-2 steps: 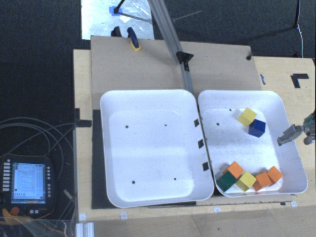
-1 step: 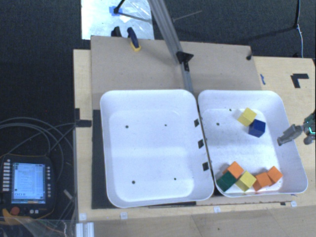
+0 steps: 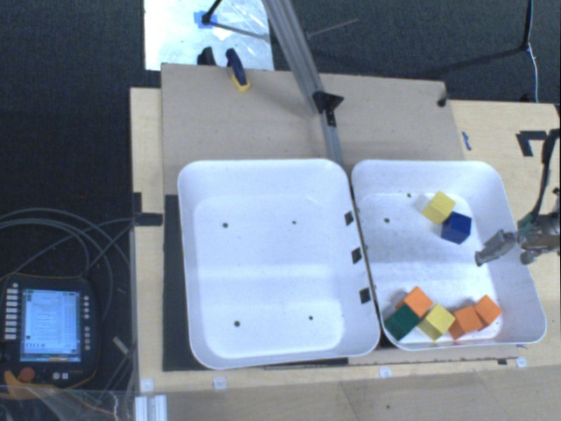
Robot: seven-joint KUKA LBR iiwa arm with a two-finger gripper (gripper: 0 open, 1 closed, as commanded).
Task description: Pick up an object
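Several coloured cubes lie in the right bin. A yellow cube and a blue cube touch each other near its back. At its front a cluster holds an orange cube, a green cube, a second yellow cube and two more orange cubes. My gripper reaches in over the bin's right rim, to the right of and slightly below the blue cube. It stands open, with nothing between its fingers.
The left bin sits beside the right one on the brown bench. A grey pole slants down to the gap between the bins. A teach pendant with cables lies at the lower left.
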